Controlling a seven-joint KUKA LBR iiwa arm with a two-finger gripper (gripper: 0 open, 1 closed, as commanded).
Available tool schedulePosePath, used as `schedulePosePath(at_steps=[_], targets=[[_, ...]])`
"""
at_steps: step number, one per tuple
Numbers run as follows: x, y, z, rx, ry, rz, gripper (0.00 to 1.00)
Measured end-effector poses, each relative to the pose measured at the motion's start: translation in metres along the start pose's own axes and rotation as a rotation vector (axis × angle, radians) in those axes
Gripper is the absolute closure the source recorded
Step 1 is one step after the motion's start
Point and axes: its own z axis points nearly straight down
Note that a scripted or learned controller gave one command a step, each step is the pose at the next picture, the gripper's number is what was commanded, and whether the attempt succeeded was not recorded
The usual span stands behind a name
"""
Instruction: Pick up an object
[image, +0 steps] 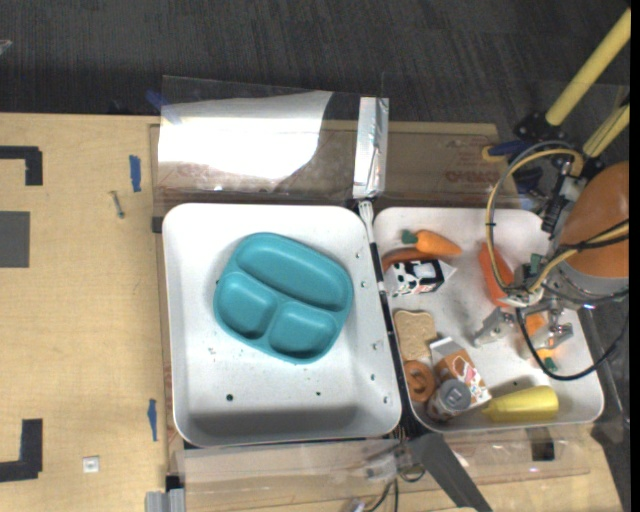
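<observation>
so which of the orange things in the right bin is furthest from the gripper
The carrot with the green top, lying at the bin's far left corner. The other orange piece lies much closer to the gripper.

Left white bin (190, 380) holds a teal divided tray (283, 295), three compartments, sitting slightly left of centre. Wooden surface (70, 330) at left carries black corner marks (25, 165) and bits of blue tape (134, 172). Behind the bins stands a clear plastic sheet (245, 140) with a shiny strip (371, 147) at its right end; yellow poles (595, 62) cross the top right corner.
</observation>
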Motion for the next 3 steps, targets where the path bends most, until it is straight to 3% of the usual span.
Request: schedulePosePath(at_steps=[1,2,3], targets=[[-0.062,-0.058,0.003,0.013,0.018,0.002,0.0],[-0.01,0.002,-0.001,0.017,0.003,-0.195,0.0],[-0.026,-0.069,0.0,0.013,-0.002,-0.488,0.0]])
